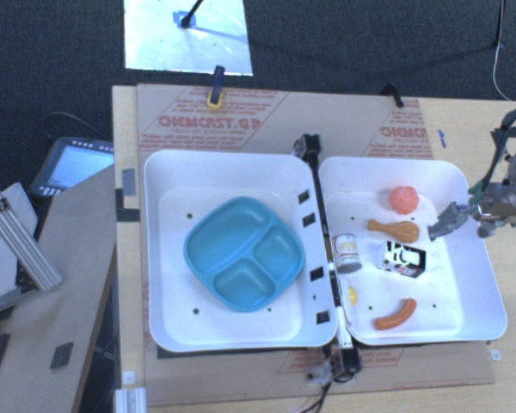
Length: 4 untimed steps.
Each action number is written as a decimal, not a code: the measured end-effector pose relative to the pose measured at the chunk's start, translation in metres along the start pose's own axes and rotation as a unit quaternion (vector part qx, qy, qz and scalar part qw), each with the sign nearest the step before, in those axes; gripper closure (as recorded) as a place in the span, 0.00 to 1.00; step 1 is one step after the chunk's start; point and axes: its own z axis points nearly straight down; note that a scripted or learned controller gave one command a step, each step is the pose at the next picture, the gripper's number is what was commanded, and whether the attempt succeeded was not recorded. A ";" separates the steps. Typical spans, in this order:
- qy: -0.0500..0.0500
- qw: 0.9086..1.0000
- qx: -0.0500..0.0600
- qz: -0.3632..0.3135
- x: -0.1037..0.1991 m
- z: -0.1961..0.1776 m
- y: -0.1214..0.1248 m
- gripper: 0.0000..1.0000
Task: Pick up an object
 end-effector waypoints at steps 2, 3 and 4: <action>0.000 1.000 -0.002 -0.001 0.005 0.057 0.005 0.00; 0.000 1.000 -0.003 0.000 0.008 0.100 0.009 0.00; -0.001 1.000 -0.004 0.000 0.006 0.149 0.000 0.00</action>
